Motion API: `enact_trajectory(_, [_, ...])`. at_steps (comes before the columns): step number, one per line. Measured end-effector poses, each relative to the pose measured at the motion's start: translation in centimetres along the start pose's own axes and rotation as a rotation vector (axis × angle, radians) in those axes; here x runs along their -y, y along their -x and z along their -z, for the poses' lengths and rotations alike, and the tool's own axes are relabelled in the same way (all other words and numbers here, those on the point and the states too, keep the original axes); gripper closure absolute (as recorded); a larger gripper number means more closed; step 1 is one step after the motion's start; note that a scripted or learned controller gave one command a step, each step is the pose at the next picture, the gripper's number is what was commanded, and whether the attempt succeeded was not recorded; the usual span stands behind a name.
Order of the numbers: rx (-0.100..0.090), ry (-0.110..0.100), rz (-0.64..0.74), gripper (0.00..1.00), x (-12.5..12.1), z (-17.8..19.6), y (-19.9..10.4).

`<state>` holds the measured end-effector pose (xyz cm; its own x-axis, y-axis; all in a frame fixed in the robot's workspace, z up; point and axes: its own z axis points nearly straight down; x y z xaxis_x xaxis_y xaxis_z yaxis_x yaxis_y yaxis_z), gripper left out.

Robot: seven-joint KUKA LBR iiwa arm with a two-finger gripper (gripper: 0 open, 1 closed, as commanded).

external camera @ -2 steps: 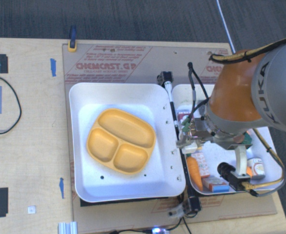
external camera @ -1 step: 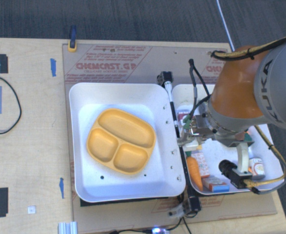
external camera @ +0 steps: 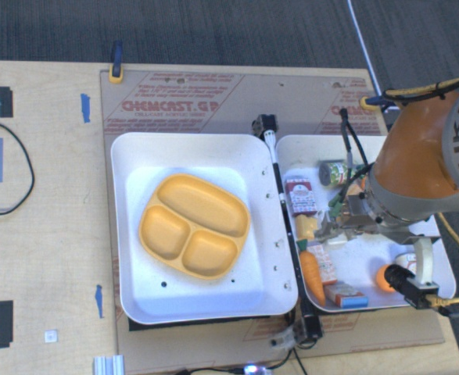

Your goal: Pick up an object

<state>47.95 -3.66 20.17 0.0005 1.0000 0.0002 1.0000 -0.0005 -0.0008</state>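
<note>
My gripper (external camera: 335, 226) hangs low over the middle of the right bin (external camera: 446, 272), under the grey wrist and orange band. It sits just right of a pale yellow item (external camera: 306, 226) and just above a small printed packet (external camera: 323, 262). A red and white packet (external camera: 299, 194) lies at the bin's left side, with a green can (external camera: 335, 172) beyond it. Along the near edge are a carrot (external camera: 313, 276), a red box (external camera: 345, 294) and an orange ball (external camera: 385, 278). I see nothing lifted clear of the bin.
A yellow three-compartment tray (external camera: 194, 225) lies in the left bin (external camera: 135, 170). The arm's body covers the right bin's far right part. A black clamp (external camera: 265, 123) stands at the divider between the bins, and cables run across the bench at left.
</note>
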Motion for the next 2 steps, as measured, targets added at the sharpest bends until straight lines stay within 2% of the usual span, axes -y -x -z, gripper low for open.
enact_trajectory(1, [0.000, 0.002, 0.002, 1.00, -3.6, -0.1, -5.4])
enact_trajectory(2, [0.000, 0.000, 0.000, 1.00, -0.3, -1.7, 2.5])
